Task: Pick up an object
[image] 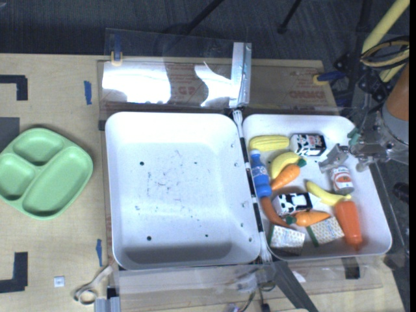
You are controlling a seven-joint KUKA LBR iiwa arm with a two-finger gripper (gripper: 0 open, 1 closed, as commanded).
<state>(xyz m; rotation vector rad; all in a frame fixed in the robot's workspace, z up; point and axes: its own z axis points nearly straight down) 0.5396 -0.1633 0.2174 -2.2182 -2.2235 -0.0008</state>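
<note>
Right shallow white bin [380, 203], holding the candidate objects: a yellow plastic banana [268, 142] at the upper left, a black-and-white cow-print carton [307, 143] just beside it, a blue plastic bottle [260, 174] along the left wall, an orange toy carrot [286, 174] lying on a slant, a second cow-print carton [294, 203], a small curved yellow banana [325, 194], a small jar with a red-and-white label [342, 179], a large orange carrot [350, 221] near the right wall, and a pale mesh-patterned packet [286, 238] at the bottom. The two-finger gripper [361, 149] hangs above the bin's upper right corner, near the jar; whether its claw is apart or together cannot be told. Left shallow white bin [174, 187] adjoins. A green divided plastic plate [42, 172] rests on the bench, well apart.
</note>
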